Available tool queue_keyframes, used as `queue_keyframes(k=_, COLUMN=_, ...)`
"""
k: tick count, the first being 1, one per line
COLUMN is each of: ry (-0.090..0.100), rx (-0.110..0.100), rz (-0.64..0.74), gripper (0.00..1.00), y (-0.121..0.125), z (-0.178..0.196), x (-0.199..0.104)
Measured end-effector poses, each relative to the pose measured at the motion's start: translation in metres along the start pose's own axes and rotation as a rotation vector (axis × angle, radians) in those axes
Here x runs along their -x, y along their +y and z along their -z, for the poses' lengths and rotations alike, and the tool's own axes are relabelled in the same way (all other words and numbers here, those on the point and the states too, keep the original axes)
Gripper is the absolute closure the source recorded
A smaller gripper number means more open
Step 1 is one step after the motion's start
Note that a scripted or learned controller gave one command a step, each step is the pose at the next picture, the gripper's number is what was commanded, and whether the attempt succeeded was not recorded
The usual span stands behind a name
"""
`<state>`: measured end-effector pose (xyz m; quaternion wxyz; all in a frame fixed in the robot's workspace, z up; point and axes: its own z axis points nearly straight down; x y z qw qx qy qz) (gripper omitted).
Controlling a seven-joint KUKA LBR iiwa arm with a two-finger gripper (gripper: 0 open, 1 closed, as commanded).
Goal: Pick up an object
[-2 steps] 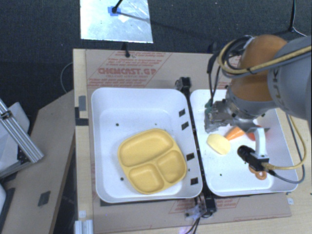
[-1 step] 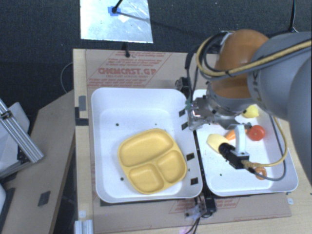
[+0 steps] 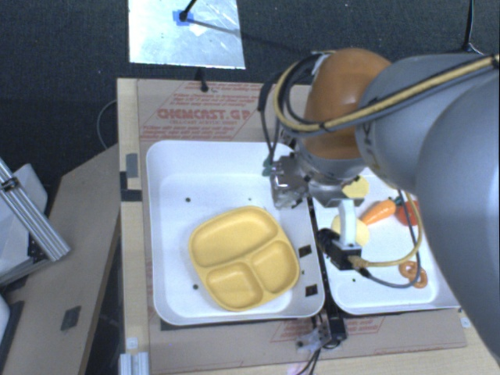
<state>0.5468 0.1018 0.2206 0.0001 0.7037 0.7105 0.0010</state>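
Note:
A yellow plate with three compartments (image 3: 244,256) lies flat in the left bin (image 3: 173,209), toward its front. My gripper (image 3: 283,187) hangs over the back right corner of that bin, close to the wall between the two bins and just behind the plate's far edge. The grey arm and its orange band (image 3: 344,92) cover much of the right bin (image 3: 391,295). In that bin an orange carrot-shaped toy (image 3: 379,211), a pale yellow piece (image 3: 348,230) and a small orange ring (image 3: 412,272) show beside the arm. Nothing is visible in the gripper.
A black cable (image 3: 383,276) loops from the wrist across the right bin's floor. A small yellow piece (image 3: 358,187) and a red object (image 3: 408,214) sit partly under the arm. Cardboard (image 3: 203,112) lies behind the bins, and a metal frame (image 3: 31,225) stands at the left.

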Motion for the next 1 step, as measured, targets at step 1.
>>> queue_keyframes(k=1, ry=-0.001, rx=-0.001, rz=-0.004, gripper=0.0, y=-0.0002, z=0.0005, x=0.0028)
